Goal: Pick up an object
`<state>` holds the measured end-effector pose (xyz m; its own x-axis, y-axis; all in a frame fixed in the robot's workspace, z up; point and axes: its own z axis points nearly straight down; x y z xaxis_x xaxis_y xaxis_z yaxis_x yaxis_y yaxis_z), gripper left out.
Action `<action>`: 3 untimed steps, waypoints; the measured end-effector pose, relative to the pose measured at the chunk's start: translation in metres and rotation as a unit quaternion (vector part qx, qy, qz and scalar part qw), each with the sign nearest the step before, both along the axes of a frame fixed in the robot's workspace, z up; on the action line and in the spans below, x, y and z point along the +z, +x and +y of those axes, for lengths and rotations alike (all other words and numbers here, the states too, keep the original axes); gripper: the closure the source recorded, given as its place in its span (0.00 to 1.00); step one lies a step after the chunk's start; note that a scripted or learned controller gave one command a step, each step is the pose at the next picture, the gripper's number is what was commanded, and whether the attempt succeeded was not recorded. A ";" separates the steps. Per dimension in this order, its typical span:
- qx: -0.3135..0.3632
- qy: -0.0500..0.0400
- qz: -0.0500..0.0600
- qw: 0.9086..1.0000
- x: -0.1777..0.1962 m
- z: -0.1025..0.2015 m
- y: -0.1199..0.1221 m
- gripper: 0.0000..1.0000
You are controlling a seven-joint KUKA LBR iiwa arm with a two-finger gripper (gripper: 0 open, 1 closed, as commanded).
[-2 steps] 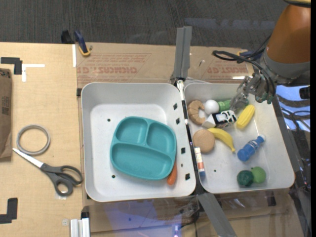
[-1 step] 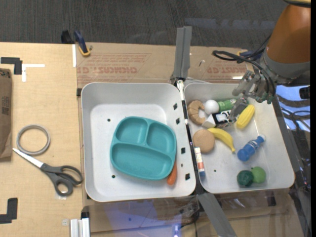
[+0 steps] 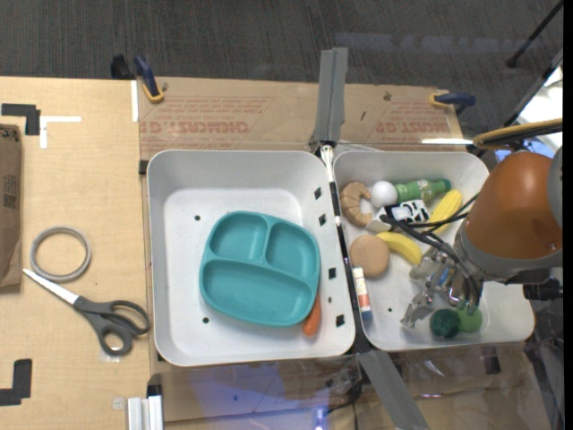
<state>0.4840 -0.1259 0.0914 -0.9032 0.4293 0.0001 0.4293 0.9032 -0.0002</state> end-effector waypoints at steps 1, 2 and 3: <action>-0.090 -0.001 -0.001 0.996 0.000 -0.019 0.083 0.00; -0.203 -0.001 0.004 0.979 -0.001 -0.006 0.145 0.00; -0.202 -0.003 0.002 0.979 0.009 -0.006 0.146 1.00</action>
<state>0.6297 -0.1324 0.0999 -0.6599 0.7513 0.0006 0.7513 0.6599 -0.0074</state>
